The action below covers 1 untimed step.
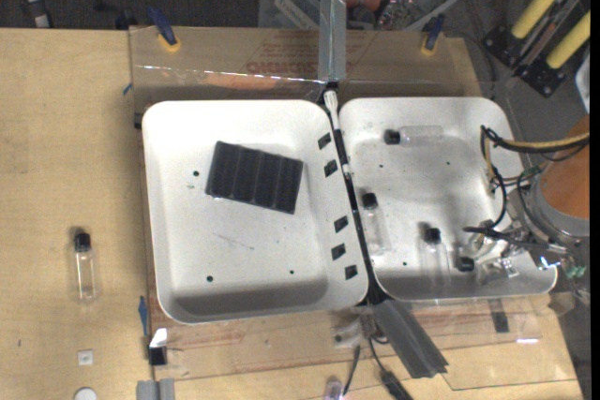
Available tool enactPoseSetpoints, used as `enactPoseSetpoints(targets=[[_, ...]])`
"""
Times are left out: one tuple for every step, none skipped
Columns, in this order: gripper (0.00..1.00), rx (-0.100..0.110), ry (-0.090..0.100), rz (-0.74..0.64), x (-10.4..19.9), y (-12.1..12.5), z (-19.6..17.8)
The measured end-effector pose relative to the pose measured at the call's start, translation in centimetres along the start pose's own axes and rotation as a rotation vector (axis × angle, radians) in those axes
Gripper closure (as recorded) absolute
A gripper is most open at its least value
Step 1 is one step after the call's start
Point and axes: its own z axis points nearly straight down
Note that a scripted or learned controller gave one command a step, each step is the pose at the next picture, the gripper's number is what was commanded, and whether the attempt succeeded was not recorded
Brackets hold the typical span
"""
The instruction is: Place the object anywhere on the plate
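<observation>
Left bin (178, 286): shallow white tray holding the plate (255, 177), a dark ribbed rectangle lying flat and slightly skewed in the upper middle.

Right bin (450, 122): shallow white tray, touching the left bin along a black divider; it holds several small clear vials with black caps.

Arm (567, 187): reaches in from the right, orange band visible at the edge, cables looping over the bin's right rim.

Gripper (487, 256): low over the right bin's near right corner, tangled visually with wires and glare (whether it is apart, together or clamped on anything, I cannot tell).

Vials: one clear vial (412, 136) lies on its side near the back of the right bin; another (371, 213) lies beside the divider; a third (431, 237) sits near the middle front; a dark cap (464, 263) shows just beside the gripper, likely the intended object.

Handling, as a judgement: light, stiff, smooth and slippery, prone to rolling, possibly breakable if glass. Best taken across the middle of the barrel, fingers square to its long axis.

Spare vial (84, 265): on the bench, well apart from both bins.
</observation>
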Motion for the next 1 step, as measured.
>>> enactPoseSetpoints(targets=[[1.00,-0.001,0.003,-0.109,-0.58,-0.12,0.04]])
